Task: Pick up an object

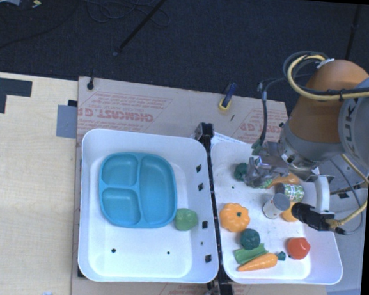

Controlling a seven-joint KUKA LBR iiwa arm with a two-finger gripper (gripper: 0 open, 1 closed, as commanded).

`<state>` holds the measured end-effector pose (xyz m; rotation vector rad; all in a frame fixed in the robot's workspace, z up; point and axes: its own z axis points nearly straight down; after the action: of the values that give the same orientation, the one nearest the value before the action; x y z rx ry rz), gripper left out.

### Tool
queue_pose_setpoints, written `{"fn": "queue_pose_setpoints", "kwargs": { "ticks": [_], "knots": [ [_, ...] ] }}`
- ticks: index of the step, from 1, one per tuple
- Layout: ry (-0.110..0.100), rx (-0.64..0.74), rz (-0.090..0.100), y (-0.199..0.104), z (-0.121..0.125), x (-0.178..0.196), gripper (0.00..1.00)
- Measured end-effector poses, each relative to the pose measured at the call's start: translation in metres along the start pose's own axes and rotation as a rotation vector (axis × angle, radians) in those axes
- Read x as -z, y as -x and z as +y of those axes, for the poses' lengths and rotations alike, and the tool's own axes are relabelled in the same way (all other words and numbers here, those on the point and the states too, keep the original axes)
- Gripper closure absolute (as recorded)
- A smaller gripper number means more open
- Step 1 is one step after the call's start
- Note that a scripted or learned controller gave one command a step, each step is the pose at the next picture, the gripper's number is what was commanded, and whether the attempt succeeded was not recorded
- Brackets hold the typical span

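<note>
My gripper (pixel 256 175) hangs low over the far left part of the right bin (pixel 325 273). A small dark green object (pixel 240 171) lies right beside it on the left, touching or nearly so. A green and yellow item (pixel 288 183) sits just to its right, partly hidden by the wrist. Nearer the front lie an orange pumpkin (pixel 234 217), a dark teal vegetable (pixel 250 238), a carrot (pixel 257 262) with a green piece (pixel 248 253) and a red tomato (pixel 298 247).
A grey cylinder (pixel 274 206) and an orange piece (pixel 289 214) sit by a black part of the arm (pixel 312 216). The left bin (pixel 92 245) holds a blue divided plate (pixel 136 189) and a light green ball (pixel 185 219). A black divider (pixel 209 203) separates the bins.
</note>
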<state>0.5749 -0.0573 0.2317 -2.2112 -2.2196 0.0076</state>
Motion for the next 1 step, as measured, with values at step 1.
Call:
{"fn": "queue_pose_setpoints", "kwargs": {
  "ticks": [1],
  "knots": [
    [-0.002,-0.001,-0.001,-0.0308,-0.0377,0.0018,1.00]
  ]
}}
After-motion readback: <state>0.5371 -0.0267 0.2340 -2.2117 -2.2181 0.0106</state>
